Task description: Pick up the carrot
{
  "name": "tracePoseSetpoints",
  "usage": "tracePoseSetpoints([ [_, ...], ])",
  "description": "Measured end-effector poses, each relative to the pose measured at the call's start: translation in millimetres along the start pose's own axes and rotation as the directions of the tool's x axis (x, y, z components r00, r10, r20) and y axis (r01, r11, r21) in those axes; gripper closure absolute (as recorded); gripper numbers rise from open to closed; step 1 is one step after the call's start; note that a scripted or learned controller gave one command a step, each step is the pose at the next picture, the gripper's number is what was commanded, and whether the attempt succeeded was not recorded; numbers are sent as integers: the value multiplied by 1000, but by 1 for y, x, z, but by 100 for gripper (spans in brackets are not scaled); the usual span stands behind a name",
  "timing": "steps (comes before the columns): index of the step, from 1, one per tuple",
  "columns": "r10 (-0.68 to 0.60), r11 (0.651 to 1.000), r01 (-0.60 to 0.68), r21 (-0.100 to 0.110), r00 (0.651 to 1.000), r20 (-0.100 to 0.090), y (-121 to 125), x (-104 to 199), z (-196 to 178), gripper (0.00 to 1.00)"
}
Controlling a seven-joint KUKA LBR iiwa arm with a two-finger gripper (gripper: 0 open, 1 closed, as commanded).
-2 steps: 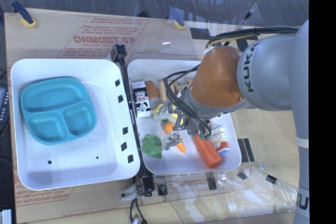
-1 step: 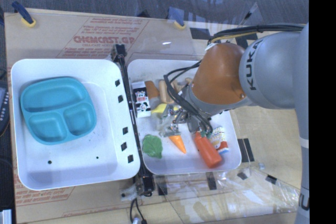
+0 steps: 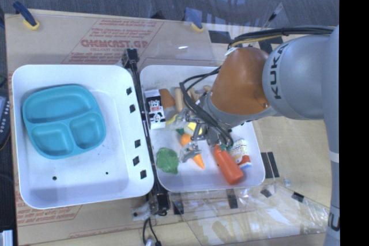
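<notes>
In the right bin [image 3: 252,177], a long orange-red carrot [image 3: 228,166] lies slanted near the front right corner. A small orange cone-shaped piece [image 3: 198,161] lies just left of it, and another orange bit [image 3: 185,139] shows beside the gripper. My gripper [image 3: 192,142] hangs low over the middle of this bin, directly above the small orange pieces and a short way left of the long carrot. The orange wrist band [image 3: 239,80] and grey arm cover the bin's back right part.
A green leafy toy [image 3: 168,160] lies at the right bin's front left. A brown bread-like roll [image 3: 167,98] and a small white printed card [image 3: 153,112] sit at its back left. A white-and-red item [image 3: 241,152] rests by the carrot. The left bin [image 3: 121,176] holds a blue divided plate [image 3: 62,120].
</notes>
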State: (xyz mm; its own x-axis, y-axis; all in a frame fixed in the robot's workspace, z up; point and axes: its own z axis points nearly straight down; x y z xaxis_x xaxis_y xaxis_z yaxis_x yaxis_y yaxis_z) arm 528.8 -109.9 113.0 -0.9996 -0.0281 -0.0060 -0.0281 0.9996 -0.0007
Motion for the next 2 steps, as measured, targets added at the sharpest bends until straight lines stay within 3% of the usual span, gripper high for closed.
tracePoseSetpoints([
  [1, 226, 974, -226, 0, 974, -6, 9, 31, 20, 0],
  [2, 217, 976, -217, 0, 976, -4, 10, 29, 10, 100],
])
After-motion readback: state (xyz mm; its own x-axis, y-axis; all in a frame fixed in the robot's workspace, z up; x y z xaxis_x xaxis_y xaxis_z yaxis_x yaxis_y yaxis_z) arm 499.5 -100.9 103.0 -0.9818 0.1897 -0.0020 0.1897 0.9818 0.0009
